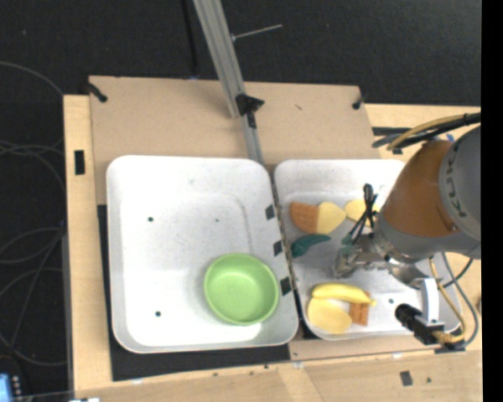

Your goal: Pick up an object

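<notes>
Arm [423, 203] enters from 3 o'clock, orange band over the right bin [318, 174]. Gripper [352, 262] sits low in that bin, near its middle; metal parts visible, but finger spacing is lost in blur and clutter, so cannot tell how it stands, and nothing is plainly seen between them.

Objects around the gripper, all in the right bin:
- Teal piece [308, 243] at about 9 o'clock from the gripper, near it, close to the bin's left wall.
- Orange and pale-yellow wedge [317, 217] at about 11 o'clock, a little further off.
- Small yellow object [356, 209] at 12 o'clock, partly behind a black cable.
- Banana [341, 292] at about 6 o'clock, just beside the gripper.
- Yellow round piece [328, 315] below the banana, touching a small orange block [360, 312] on its right.

Left bin [151, 199]: green bowl [241, 288] upright at its 5 o'clock corner, well apart from the gripper.
</notes>
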Action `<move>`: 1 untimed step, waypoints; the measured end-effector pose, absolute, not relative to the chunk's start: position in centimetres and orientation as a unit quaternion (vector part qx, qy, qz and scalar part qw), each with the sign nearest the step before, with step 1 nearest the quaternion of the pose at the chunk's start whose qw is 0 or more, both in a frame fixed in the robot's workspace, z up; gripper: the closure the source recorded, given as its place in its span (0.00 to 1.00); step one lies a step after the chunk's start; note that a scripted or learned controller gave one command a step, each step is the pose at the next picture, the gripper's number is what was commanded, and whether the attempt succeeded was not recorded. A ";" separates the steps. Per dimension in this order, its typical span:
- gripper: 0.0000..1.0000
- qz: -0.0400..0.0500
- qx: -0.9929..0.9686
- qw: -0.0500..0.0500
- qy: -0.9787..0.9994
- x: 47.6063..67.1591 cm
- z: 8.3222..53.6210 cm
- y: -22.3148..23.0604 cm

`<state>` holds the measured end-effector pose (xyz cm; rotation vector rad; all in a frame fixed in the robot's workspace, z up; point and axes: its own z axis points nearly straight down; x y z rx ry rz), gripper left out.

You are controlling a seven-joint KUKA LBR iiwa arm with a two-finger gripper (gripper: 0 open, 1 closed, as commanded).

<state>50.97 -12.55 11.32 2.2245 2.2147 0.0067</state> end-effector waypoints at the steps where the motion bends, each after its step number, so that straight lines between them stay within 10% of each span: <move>1: 1.00 0.002 0.705 0.003 0.709 51.4 17.5 -12.0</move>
